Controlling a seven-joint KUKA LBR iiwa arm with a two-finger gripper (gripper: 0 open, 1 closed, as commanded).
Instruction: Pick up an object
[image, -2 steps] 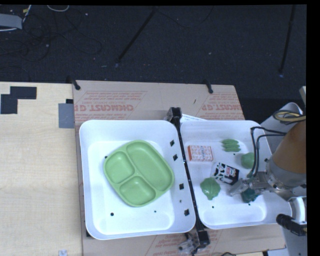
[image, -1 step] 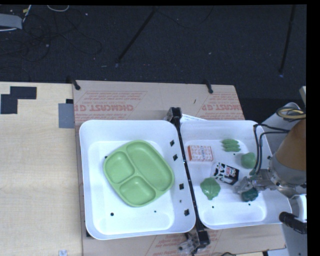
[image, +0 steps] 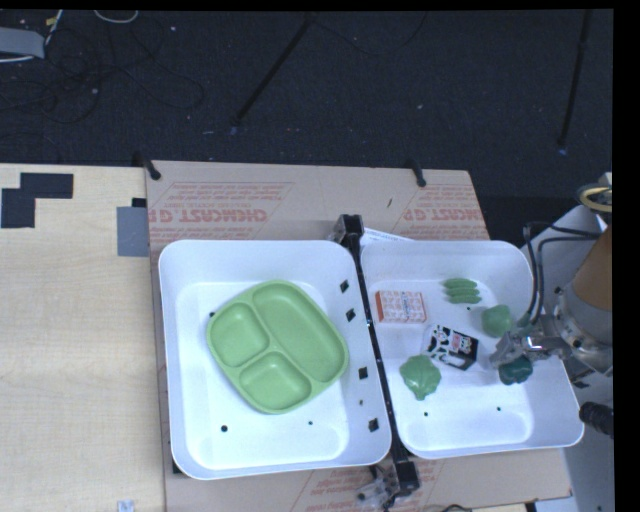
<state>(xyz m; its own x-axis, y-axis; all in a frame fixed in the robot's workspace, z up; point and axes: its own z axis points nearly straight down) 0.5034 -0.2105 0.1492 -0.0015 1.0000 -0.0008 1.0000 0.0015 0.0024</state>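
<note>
The arm is reaching in from the right of the frame, its claw (image: 520, 355) sitting low at the right side of the right bin (image: 470, 440). A dark green object (image: 516, 372) is lying at its tip, but whether the claw is gripping it, or how far it is spread, I cannot tell. A paler green piece (image: 497, 320) is resting just above. The left bin (image: 190, 440) is carrying a green divided plate (image: 277, 346), well away from the reach.

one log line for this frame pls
arm: over right bin | claw: low at right side, by dark green object | grasp: unclear | left bin: green divided plate
</note>
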